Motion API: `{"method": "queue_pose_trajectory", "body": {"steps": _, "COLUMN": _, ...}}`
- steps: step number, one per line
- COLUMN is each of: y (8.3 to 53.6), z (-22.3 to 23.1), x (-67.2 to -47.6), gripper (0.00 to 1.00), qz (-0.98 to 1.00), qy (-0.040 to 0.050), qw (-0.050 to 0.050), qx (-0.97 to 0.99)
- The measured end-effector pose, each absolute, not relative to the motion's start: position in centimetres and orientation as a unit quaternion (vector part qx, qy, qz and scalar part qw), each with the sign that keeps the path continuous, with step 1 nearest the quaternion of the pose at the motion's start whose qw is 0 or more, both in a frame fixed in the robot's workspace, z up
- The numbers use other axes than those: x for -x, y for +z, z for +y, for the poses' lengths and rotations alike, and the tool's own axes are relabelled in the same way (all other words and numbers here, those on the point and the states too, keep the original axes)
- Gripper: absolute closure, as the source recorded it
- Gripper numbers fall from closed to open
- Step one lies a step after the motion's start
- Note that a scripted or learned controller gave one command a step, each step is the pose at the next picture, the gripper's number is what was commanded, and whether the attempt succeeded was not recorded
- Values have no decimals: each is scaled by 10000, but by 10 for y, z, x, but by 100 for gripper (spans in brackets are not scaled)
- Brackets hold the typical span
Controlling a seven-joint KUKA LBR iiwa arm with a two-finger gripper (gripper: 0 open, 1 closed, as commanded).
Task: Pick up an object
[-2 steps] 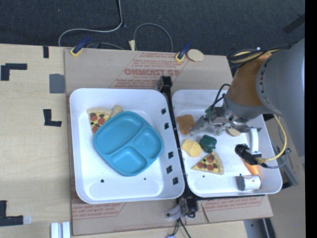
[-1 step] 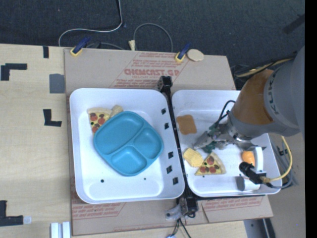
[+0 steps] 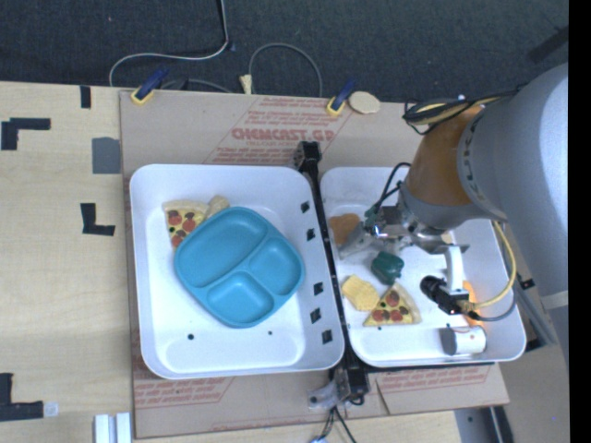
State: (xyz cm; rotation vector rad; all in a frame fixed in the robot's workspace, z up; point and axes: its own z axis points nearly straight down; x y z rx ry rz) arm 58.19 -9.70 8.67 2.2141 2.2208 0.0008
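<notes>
You are looking down on a wooden bench point(image 3: 55, 275) with a cardboard sheet point(image 3: 268, 127) under two shallow white bins, against a dark carpet at the top. In the right bin point(image 3: 499, 344) the gripper point(image 3: 374, 233) reaches in from the right, and I cannot tell how its jaws stand. A dark green object point(image 3: 388, 267) lies just beside and below the gripper; whether they touch is unclear. A brown round piece point(image 3: 343, 226) sits left of the gripper by the bin's wall. Below the green object lie a yellow chip-like piece point(image 3: 360, 293) and a toy pizza slice point(image 3: 392, 309) side by side. The grey arm point(image 3: 517, 155), with its orange band point(image 3: 439, 164), covers the bin's upper right. In the left bin point(image 3: 152, 340) a blue divided plate point(image 3: 239, 265) overlaps another pizza slice point(image 3: 183, 221).
</notes>
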Motion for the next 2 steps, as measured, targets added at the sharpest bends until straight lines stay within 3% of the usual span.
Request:
{"method": "queue_pose_trajectory", "body": {"steps": 1, "y": 88, "z": -112, "x": -549, "gripper": 0, "qz": 7077, "qy": 26, "qw": 42, "qx": -7065}}
{"method": "queue_pose_trajectory", "body": {"steps": 2, "y": 98, "z": -113, "x": -550, "gripper": 100, "qz": 7074, "qy": 16, "qw": 54, "qx": -7068}}
